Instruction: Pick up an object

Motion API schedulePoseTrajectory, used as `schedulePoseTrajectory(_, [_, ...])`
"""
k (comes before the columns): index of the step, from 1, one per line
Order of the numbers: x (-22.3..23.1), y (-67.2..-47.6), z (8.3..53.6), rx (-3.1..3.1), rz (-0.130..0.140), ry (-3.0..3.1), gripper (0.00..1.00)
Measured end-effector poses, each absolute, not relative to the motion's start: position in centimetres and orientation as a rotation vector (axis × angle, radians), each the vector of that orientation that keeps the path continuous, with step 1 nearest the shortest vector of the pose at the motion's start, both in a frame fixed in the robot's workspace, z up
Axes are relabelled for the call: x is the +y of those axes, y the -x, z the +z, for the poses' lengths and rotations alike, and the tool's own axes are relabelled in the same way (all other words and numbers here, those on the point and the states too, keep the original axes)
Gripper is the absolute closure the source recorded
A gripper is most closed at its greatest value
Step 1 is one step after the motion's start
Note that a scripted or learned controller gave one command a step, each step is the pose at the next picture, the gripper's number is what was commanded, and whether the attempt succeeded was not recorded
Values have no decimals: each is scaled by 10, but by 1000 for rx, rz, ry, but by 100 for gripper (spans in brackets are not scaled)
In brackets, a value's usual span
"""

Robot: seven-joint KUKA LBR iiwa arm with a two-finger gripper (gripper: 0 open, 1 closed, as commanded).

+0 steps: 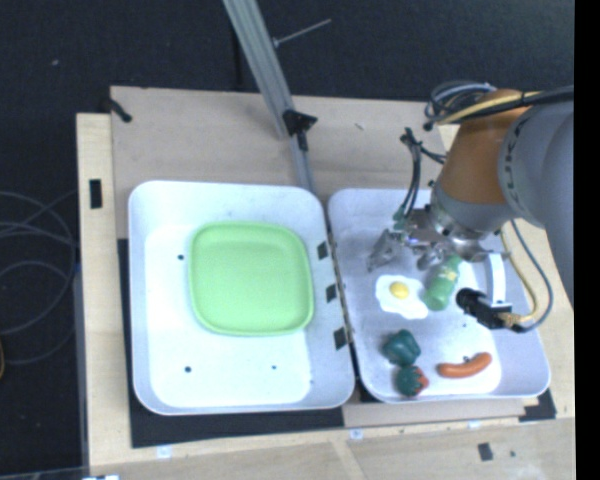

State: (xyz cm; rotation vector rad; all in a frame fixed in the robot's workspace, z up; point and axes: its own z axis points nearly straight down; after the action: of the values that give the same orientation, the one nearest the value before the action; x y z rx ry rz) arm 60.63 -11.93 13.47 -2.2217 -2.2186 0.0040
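Observation:
The right bin (363, 218) holds several toy foods. A fried egg (401, 294) lies near its middle, with a small green bottle-like piece (441, 287) right beside it. A green pepper (401, 346) and a small red and green piece (411, 378) lie nearer the front. A red sausage (464, 367) sits at the front right. My gripper (420, 251) hangs low over the bin's middle, just behind the egg and the green piece. The green piece's upper end lies right under the gripper body, and I cannot tell if they touch.
The left bin (160, 268) carries a square light-green plate (250, 278). A grey pole (265, 58) slants down to the gap between the bins. The arm's orange band (477, 163) and cables overhang the right bin's back right.

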Motion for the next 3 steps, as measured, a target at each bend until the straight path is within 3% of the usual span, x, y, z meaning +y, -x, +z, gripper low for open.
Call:
schedulePoseTrajectory(1, [-119, -608, 148, -2220, -3, 2224, 100])
schedulePoseTrajectory(3, [-130, -612, 252, -2224, -6, 2224, 100])
